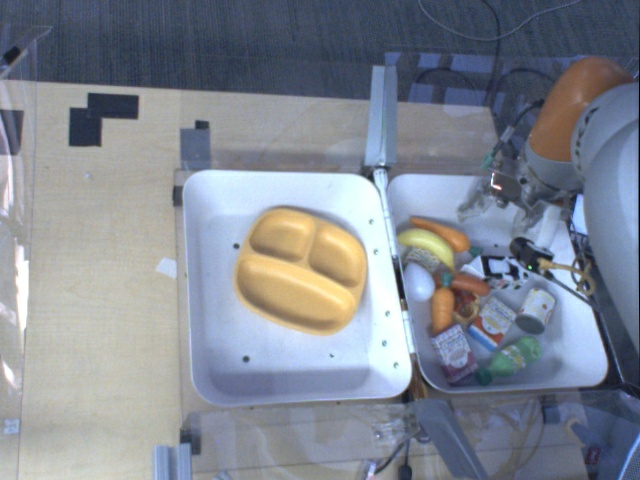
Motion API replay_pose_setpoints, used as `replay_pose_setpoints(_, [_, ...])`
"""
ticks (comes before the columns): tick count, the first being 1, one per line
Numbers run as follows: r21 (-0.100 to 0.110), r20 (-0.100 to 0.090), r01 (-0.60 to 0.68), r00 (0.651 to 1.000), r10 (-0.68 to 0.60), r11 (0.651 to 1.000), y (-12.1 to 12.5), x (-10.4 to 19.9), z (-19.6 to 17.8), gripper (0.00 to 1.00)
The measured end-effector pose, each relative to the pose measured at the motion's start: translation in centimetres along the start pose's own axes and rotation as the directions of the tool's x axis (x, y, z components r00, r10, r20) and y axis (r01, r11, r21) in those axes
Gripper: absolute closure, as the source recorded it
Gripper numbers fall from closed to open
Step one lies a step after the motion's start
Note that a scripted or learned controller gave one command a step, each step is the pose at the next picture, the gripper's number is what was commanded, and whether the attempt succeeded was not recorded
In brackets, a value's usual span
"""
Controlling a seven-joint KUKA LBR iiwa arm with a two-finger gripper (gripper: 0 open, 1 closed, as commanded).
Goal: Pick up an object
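Over at the right of the frame, the two-finger gripper [502, 196] hangs above the upper end of the shallow white right-hand bin [590, 353]; from this slant you cannot tell whether the claw is wide or narrow, and nothing shows between it.

No object is lifted yet. Your candidates all lie heaped in that bin, below and left of the claw: a yellow plastic banana [425, 241] touching an orange plastic carrot [442, 231], a white egg-shaped piece [418, 285] against the left wall, a second stubby carrot [441, 310], a small white cylindrical can [535, 308] and a green bottle [512, 359] at the lower end.

Pick something at the edge of the heap rather than its middle. The can looks a fair choice, with bare bin floor to its right. Come straight down, centred, so neighbours are not nudged.

Ignore the left-hand white bin [205, 298]; its yellow moulded compartment tray [300, 268] looks too broad to pinch.
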State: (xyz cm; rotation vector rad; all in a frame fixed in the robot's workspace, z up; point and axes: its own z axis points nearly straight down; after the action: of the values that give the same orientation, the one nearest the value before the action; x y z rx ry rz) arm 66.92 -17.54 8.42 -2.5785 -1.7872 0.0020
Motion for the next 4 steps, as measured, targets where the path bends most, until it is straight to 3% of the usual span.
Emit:
replay_pose_setpoints(1, [-0.007,0.001,0.351,0.936,-0.351,0.936,-7.9,3.2,-0.3,0.0])
replay_pose_setpoints(2, [-0.017,0.005,0.454,0.891,-0.454,0.891,-13.6,4.2,-0.4,0.0])
replay_pose_setpoints(3, [-0.021,0.006,0.453,0.892,-0.453,0.891,-13.4,4.2,-1.3,1.0])
replay_pose_setpoints(4, [-0.019,0.005,0.453,0.891,-0.453,0.891,-13.5,4.2,-1.3,0.0])
